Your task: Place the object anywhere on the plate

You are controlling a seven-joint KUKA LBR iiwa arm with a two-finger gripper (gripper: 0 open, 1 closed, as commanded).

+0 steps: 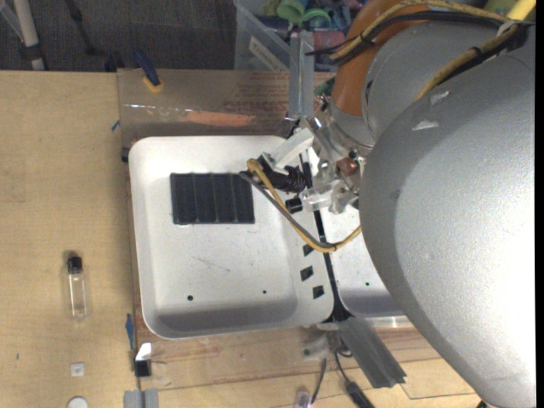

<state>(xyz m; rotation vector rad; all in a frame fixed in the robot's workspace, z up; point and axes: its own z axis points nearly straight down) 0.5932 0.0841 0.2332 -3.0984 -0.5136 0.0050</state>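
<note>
A black ribbed rectangular plate point(212, 198) lies flat in the upper left part of the left white bin point(221, 300). My gripper point(319, 187) hangs over the divide between the two bins, just right of the plate and apart from it. The wrist hardware and cables hide its tips. I can make out no loose object in the bins. The big grey arm point(459, 194) covers nearly all of the right bin point(367, 289).
A yellow cable point(293, 223) loops from the wrist over the left bin's right edge. Behind the bins stands a clear tub of coloured items point(293, 11). A small clear vial point(76, 286) lies on the wooden bench at the left.
</note>
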